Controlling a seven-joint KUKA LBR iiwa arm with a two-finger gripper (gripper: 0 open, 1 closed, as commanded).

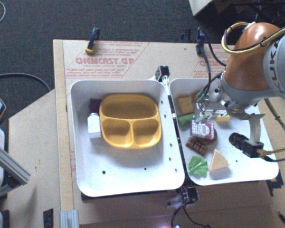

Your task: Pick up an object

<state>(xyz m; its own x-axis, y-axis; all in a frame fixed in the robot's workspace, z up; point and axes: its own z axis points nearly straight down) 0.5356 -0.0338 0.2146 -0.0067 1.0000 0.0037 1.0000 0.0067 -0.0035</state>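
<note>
Hand (203, 114) hangs low in the right shallow white bin (261, 172), directly above a small pink-and-white carton (203, 130), seemingly lined up to grab it, though whether it is spread or pinching I cannot tell.

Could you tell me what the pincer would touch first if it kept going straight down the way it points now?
Most likely the pink carton in the right bin: the pincer sits right above it, though depth is hard to judge.
</note>
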